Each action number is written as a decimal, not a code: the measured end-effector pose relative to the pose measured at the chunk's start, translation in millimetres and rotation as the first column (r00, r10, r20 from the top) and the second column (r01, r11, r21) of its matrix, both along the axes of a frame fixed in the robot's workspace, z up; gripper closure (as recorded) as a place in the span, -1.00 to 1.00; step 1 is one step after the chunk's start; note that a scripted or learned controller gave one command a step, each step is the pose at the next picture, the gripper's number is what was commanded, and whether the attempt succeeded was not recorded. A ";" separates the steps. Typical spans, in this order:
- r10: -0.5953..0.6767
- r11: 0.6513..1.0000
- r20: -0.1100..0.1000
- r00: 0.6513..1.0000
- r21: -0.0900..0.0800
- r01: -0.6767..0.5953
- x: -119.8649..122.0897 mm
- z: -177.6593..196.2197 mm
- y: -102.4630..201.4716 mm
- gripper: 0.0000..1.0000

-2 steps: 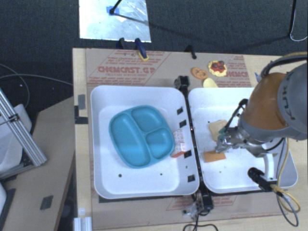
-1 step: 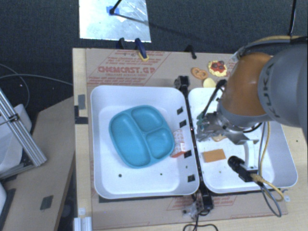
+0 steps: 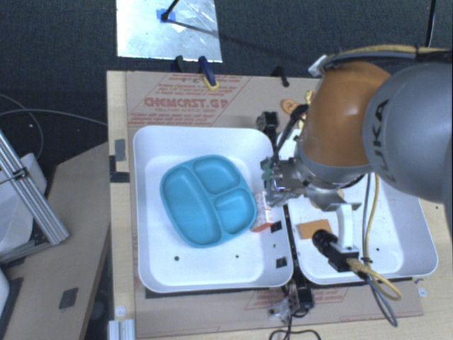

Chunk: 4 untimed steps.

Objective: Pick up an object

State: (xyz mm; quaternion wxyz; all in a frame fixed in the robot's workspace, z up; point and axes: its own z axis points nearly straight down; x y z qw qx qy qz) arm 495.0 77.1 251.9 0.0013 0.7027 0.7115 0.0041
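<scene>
Blue divided plate (image 3: 207, 200) lies flat in our left bin (image 3: 212, 275), so we figure the gripper (image 3: 272, 190), whose state we can't tell, just skids off its rim.

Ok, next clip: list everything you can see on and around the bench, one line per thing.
Divided plate: one, blue, three compartments, in the left bin, lying flat.
Left bin: one, white, shallow, left half of the bench.
Right bin: one, white, shallow, right half, partly covered by the arm.
Small packet: one, white and orange, at the left bin's right wall beside the plate; too blurred to name.
Orange flat piece: one, in the right bin under the arm.
Cardboard sheet: one, brown with red print, under both bins.
Shiny sheet: one, silver, on the dark floor behind the bench.
Arm: one, grey with orange band, reaching in from the right.
Gripper: one, over the divide between the bins.
</scene>
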 end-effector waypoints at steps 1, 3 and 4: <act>-0.005 1.000 -0.008 1.000 -0.002 0.005 -8.8 -23.1 32.4 1.00; -0.001 1.000 -0.002 1.000 -0.003 0.001 8.6 99.3 34.4 1.00; 0.005 1.000 0.000 1.000 -0.003 -0.005 9.2 109.6 34.6 1.00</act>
